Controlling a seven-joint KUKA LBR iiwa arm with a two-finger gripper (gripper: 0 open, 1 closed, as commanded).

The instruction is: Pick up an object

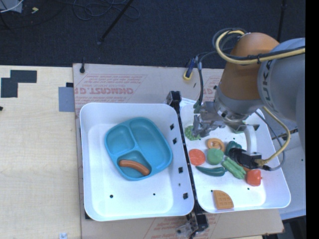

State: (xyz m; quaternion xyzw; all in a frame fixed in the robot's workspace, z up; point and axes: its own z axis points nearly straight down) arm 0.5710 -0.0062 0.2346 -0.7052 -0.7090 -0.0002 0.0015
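In the camera view, our end effector hovers over the green leafy toy at the right bin's left edge; we cannot tell its state. The toy looks light and soft; we'd pinch its middle

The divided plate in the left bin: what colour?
Light blue divided plate, seen in the camera view.

Glossy blue plastic tray lies in a smooth white plastic bin over printed matt cardboard.
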